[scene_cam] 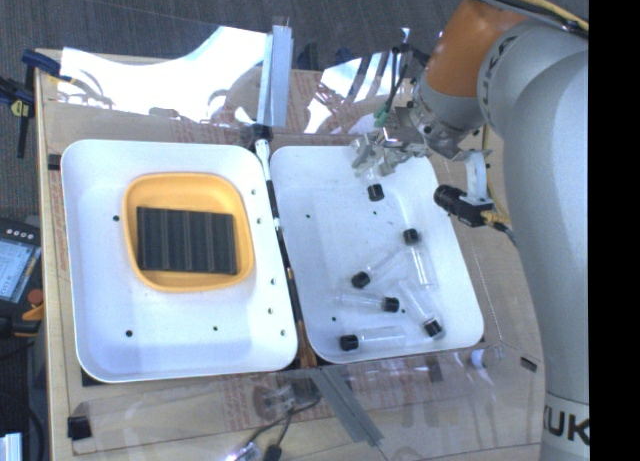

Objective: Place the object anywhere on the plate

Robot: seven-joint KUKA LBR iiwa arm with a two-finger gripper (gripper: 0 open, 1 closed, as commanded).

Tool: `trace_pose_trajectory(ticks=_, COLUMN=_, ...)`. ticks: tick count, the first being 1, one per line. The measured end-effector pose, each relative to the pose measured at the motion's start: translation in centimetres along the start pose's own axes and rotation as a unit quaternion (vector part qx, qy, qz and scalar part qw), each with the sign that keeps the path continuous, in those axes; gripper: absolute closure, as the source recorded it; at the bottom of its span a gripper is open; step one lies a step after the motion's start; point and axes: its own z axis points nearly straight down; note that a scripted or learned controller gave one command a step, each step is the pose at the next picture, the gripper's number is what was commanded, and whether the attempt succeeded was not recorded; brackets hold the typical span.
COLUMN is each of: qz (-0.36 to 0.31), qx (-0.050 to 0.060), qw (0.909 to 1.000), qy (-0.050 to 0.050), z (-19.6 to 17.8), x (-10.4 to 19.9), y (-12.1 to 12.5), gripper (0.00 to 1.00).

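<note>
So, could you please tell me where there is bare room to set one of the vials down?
The yellow plate has a bare rim around its dark ribbed centre. The left bin is free along its front, below the plate. The right bin is bare at its left; vials crowd its right and front, beneath the gripper.

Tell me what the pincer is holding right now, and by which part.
Cannot be told: the pincer hangs over the right bin's far edge, too blurred to show any vial.

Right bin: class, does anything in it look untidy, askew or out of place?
Yes. The clear tubes with black caps lie scattered in the right bin, on their sides and pointing different ways, some close together or crossing. The yellow plate in the left bin sits flat. The gripper hovers over the right bin's far edge.
</note>
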Motion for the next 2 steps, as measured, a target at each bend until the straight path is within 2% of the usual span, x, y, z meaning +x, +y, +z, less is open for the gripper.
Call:
trace_pose_trajectory(ticks=1, qz=-0.093, qx=0.001, qw=0.9956, qy=0.0, z=-4.6, x=4.2, y=-5.2, gripper=1.0)
trace_pose_trajectory(ticks=2, qz=-0.226, qx=0.001, qw=0.9742, qy=0.0, z=-3.0, x=4.0, y=-6.7, gripper=1.0)
